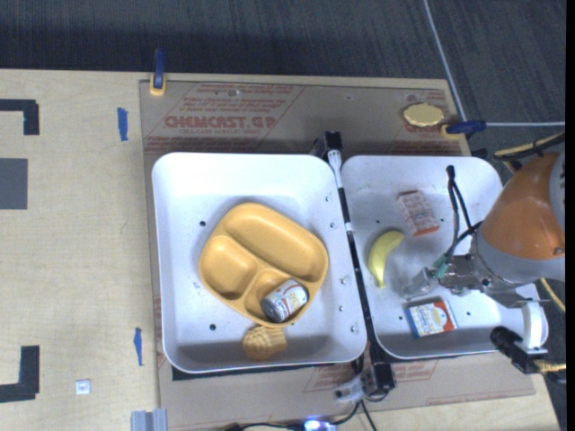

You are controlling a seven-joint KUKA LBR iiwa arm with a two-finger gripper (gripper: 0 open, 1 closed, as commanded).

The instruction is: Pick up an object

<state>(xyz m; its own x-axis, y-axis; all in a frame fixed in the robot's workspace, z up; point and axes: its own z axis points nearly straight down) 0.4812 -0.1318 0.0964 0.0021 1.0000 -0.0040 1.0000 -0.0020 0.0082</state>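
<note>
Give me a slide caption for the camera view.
KUKA arm's gripper hovers in the right bin near a banana, yellow tray in the left bin.

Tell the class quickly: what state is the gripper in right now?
Gripper: in the right bin, between the banana and the small carton; open or shut cannot be told.

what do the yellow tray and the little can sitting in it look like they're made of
Tray: probably molded plastic, with a smooth, even yellow and soft rounded compartments. Can: likely metal, with a shiny silver end and a printed label around it.
</note>
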